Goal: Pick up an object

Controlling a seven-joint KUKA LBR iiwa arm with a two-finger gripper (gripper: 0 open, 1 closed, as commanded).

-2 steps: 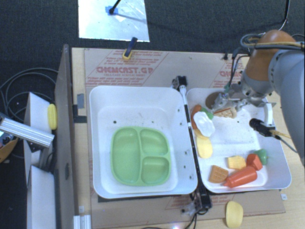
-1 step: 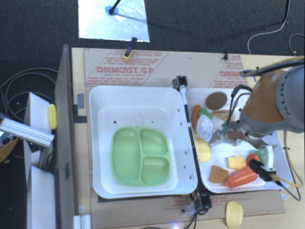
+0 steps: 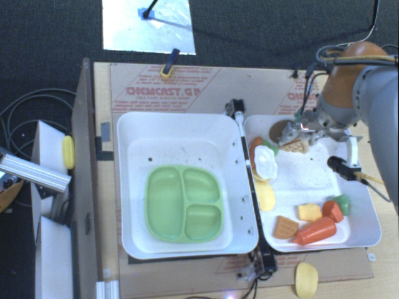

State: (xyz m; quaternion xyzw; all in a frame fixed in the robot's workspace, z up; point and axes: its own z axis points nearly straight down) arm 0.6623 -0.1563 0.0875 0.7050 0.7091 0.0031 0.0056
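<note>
We watch the gripper [image 3: 303, 129] hover at the right bin's [image 3: 368, 229] far edge, over a toast slice [image 3: 293, 146]. Whether it grips anything, we cannot tell. The toast looks light, rigid, best pinched across its edges.

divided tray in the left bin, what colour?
Light green: the divided tray sits in the left bin, clearest in the camera view.
</note>
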